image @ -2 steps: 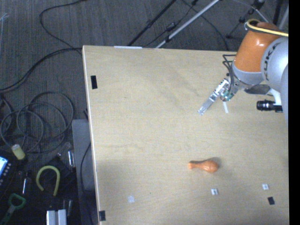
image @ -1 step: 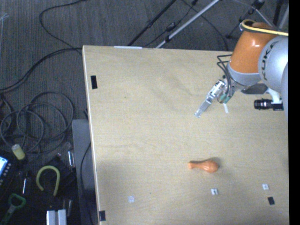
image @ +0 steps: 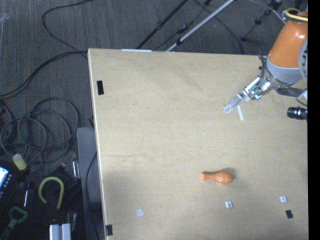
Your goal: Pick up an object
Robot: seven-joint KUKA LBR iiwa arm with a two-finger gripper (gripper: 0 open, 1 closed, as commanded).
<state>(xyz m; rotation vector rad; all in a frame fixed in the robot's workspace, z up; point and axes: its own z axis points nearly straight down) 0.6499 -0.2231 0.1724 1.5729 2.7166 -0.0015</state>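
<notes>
A small orange object (image: 217,177), shaped like a pin with a narrow neck pointing left, lies on its side on the light wooden table top (image: 165,119), in the lower right part of the camera view. My gripper (image: 234,112) hangs at the right, well above the orange object in the picture and apart from it. Its two pale fingers (image: 228,107) point down and left and stand apart, with nothing between them. The arm's orange band (image: 290,44) shows at the upper right.
Small square markers (image: 228,204) and a black tag (image: 289,214) lie near the front right of the table. A black tape mark (image: 100,87) sits by the left edge. Cables (image: 40,129) and tools cover the floor on the left; stand legs (image: 215,11) cross behind the table.
</notes>
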